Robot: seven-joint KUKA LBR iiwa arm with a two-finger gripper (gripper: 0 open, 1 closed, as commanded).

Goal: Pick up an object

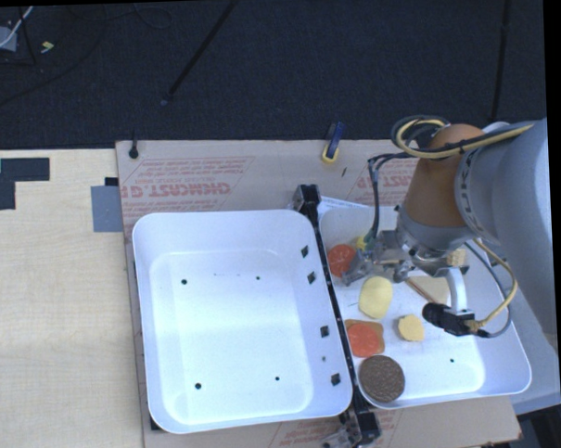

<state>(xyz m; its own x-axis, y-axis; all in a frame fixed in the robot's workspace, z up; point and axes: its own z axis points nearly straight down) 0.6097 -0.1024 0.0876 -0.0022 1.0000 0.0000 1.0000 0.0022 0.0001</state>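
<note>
A pale yellow, potato-shaped object [376,297] lies in the right bin [496,371], just below the end effector [379,258]; whether that is clenched or released cannot be told. Around it lie an orange-red ball [342,258], an orange slab [365,337], a small yellow lump [411,329] and a brown disc [383,377]. Red mirrored print on the cardboard [213,166] under the bins is unreadable.

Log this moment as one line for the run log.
arm: over right bin | gripper: low, between red piece and pale yellow piece | grasp: unconfirmed | left bin: untouched
</note>
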